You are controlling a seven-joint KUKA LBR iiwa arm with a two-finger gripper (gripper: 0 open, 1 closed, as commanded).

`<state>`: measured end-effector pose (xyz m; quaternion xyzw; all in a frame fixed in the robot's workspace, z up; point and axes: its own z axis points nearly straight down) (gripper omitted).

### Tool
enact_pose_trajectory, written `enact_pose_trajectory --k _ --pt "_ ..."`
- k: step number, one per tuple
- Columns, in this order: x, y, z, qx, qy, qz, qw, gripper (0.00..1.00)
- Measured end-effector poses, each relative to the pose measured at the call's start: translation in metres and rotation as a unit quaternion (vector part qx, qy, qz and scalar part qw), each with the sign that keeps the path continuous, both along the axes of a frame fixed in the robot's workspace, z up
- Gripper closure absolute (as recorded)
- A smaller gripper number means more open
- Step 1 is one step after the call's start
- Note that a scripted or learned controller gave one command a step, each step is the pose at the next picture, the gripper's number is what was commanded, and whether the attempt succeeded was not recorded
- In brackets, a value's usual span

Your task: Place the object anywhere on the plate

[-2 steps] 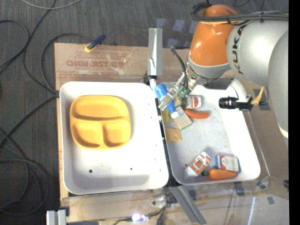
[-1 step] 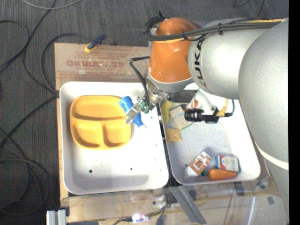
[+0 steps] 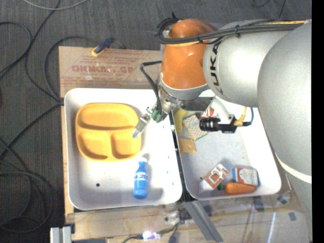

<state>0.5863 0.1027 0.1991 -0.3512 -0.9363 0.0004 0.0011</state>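
Note:
A yellow divided plate (image 3: 106,130) lies in the left bin (image 3: 86,191), toward its back left. A blue bottle (image 3: 140,178) lies on the bin floor in front of the plate, apart from it. My gripper (image 3: 142,125) hangs at the plate's right edge, reaching down and left from the orange wrist band (image 3: 185,54). I see nothing clearly held in it. The arm hides the back part of the divider between the bins.
The right bin (image 3: 268,186) holds a carrot (image 3: 239,188), a small carton (image 3: 245,175) and a brown and white box (image 3: 216,176) near its front. A patterned packet (image 3: 192,127) and a tan piece (image 3: 187,146) lie by the divider. Cardboard (image 3: 101,70) lies behind.

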Motion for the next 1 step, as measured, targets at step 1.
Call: enact_pose_trajectory --k 1 --pt "0.0006 0.0008 0.0082 0.0004 0.0 0.0 1.0 1.0"
